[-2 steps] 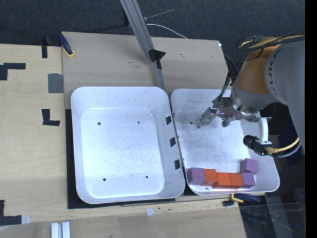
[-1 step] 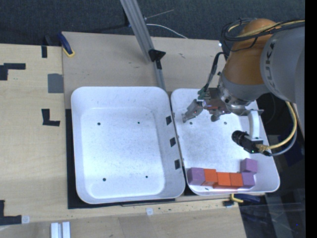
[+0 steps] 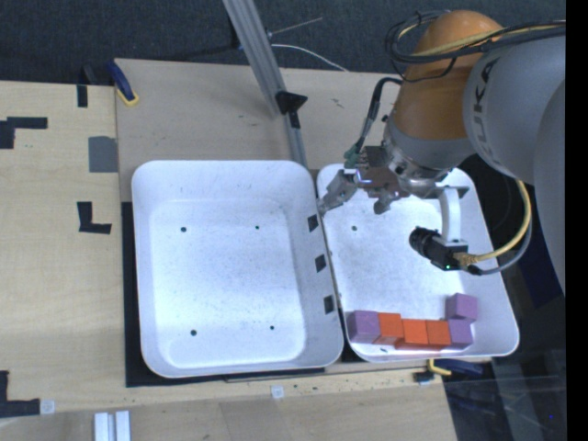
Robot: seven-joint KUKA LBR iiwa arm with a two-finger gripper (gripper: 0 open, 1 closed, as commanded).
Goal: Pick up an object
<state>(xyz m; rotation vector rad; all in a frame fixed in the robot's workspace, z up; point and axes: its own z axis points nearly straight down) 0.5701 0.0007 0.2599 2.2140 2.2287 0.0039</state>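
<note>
The gripper (image 3: 360, 191) hangs with its jaws spread and nothing between them over the far end of the right bin (image 3: 487, 338), while the blocks (image 3: 413, 329) lie well apart from it, in a row running along that bin's near wall

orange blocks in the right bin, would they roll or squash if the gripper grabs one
The orange blocks look flat-sided, so they should sit still, not roll. They probably stay stiff when gripped. Packed against the purple blocks and the bin wall, finger room looks tight.
</note>
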